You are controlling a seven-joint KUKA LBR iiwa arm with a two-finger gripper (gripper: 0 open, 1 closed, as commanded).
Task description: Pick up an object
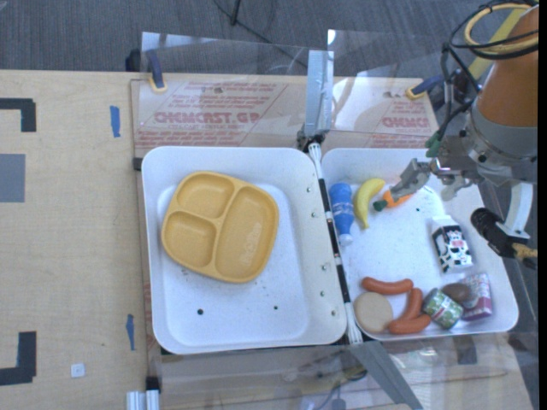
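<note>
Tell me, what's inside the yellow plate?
Nothing that I can see: the three sections of the yellow plate look bare. What lies under it in the left bin is hidden.

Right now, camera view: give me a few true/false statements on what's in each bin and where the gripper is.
1. The yellow divided plate lies in the left bin. True.
2. The banana lies in the left bin. False: it is in the right bin, beside the blue bottle.
3. The gripper is over the right bin's upper part. True.
4. The two sausages lie on the plate. False: they are near the right bin's front edge.
5. The cow-print carton is in the right bin. True.
</note>
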